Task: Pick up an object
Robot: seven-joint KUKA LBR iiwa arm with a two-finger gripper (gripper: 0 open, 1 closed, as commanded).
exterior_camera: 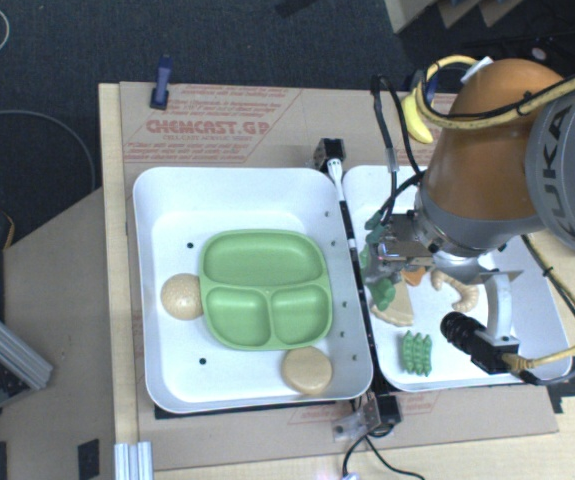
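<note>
looking across the bench, the left bin (pixel 147 268) is crowded: a green divided tray (pixel 265 288) fills its middle, a tan round piece (pixel 180 296) touches the tray's left edge, and a second tan disc (pixel 307 368) sits against its near edge. that leaves bare white floor mostly along the far wall and in the near left corner. the two bins meet rim to rim with a dark strip between them. the right bin (pixel 537 358) has open floor on its near right side, while the arm (pixel 487 148) hangs over its far half. the gripper (pixel 382 263) is low by the right bin's left wall, just beside the shared rim, with little room to its left. whether it is spread or pressed together i cannot tell from here, nor whether it grips anything. a small green piece (pixel 382 290) lies right at it, touching a tan wedge (pixel 397 310) just nearer. a pale curved piece (pixel 457 290) lies to the right, and a knobbly green piece (pixel 416 352) sits apart, near the front wall.
</note>
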